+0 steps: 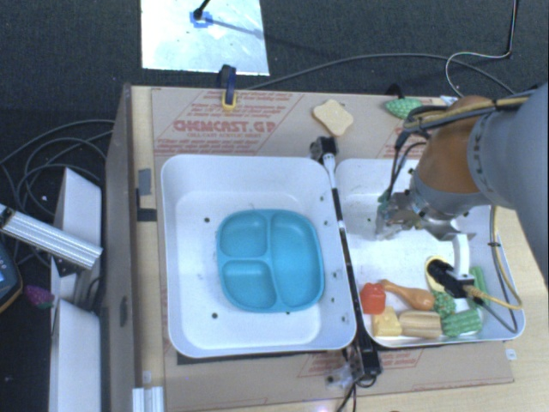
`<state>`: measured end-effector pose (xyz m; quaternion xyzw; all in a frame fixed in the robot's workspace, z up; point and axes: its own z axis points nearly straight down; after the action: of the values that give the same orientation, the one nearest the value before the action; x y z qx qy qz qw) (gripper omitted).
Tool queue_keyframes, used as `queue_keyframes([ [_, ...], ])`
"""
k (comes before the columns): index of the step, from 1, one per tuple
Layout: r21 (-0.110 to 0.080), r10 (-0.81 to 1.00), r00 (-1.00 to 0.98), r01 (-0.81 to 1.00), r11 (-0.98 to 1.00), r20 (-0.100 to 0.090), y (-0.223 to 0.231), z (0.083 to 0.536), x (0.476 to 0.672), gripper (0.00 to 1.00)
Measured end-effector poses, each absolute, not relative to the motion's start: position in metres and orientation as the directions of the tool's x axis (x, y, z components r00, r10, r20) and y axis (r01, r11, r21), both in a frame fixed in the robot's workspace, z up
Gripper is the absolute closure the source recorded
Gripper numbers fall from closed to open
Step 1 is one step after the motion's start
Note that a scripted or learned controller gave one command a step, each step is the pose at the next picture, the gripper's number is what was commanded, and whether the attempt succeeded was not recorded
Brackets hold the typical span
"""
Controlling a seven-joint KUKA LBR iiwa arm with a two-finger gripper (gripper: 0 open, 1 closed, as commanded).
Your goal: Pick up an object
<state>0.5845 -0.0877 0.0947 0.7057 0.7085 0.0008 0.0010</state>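
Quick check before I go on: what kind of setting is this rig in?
Likely a robotics lab bench, not a kitchen: two white bins sit on cardboard with loose cables around, toy food lies in the right bin, a blue divided plate in the left, and the gripper hangs over the right bin.

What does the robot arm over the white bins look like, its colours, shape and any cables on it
The arm is a thick, rounded grey cylinder with a broad orange band above the wrist. Below the band sits a grey wrist section ending in a small metallic gripper. Thin dark cables loop along the orange section down toward the gripper.
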Motion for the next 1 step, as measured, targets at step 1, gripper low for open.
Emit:
queue_keyframes([
  [1,0.004,1.0,-0.005,1.0,0.005,0.0,-0.0876,0.1052,0.5853,1.0],
])
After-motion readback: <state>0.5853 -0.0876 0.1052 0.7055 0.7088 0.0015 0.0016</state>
